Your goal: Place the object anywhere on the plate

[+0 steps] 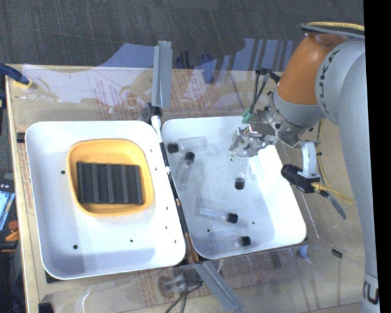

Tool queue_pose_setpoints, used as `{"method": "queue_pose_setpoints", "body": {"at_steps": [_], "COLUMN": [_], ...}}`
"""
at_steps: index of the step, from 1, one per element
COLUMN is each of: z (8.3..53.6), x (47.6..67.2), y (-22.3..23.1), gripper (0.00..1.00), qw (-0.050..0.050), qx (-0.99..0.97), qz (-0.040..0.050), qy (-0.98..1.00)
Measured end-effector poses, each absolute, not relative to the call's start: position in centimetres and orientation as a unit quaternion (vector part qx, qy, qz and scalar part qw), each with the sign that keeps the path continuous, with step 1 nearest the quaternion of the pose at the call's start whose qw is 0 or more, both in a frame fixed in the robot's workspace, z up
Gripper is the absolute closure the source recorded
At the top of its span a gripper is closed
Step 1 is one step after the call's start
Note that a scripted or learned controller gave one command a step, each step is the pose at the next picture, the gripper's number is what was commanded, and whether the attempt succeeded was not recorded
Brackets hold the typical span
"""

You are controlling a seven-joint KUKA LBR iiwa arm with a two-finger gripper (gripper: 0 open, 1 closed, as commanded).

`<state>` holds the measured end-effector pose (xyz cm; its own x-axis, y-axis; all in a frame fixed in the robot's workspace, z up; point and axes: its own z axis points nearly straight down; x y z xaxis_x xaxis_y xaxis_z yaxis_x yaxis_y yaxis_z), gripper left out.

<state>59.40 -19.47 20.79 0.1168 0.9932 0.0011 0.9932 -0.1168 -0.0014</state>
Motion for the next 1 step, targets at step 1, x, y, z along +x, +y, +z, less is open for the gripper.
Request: {"method": "queue_pose_setpoints", "body": {"at_steps": [1], "z": [20.83], "x": [60.1], "y": [-15.66], "gripper": [1.0], "qw": [0.003], "qx": [-0.692], "qz": [0.0017], "qy": [-0.722]}}
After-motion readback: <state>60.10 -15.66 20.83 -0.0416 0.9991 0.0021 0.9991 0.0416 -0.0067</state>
